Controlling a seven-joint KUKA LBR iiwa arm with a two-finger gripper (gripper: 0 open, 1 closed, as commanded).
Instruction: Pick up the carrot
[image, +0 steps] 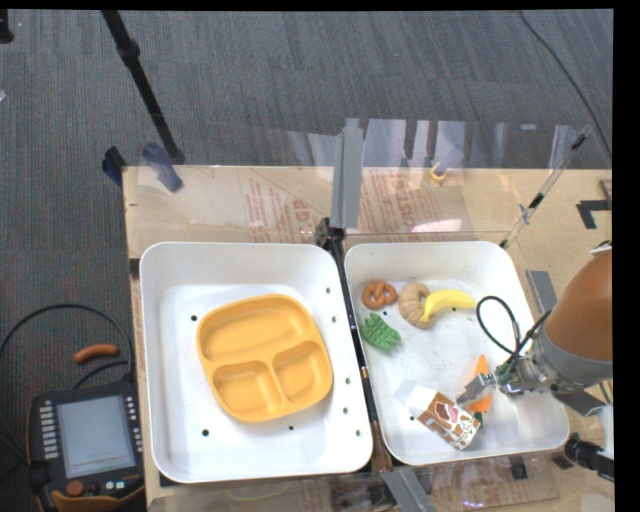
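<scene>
Gripper low over the right bin, at its right side, arm reaching in from the right; finger state impossible to tell; orange carrot right at the gripper tip, part above and part below it, whether gripped or merely touched unclear; small brown-and-white carton lying just left of the gripper, near the bin's front; yellow banana resting against a tan croissant toward the back, pretzel beside them, green leafy piece near the left wall; yellow sectioned plate alone in the left bin; both bins side by side on the desk.
</scene>
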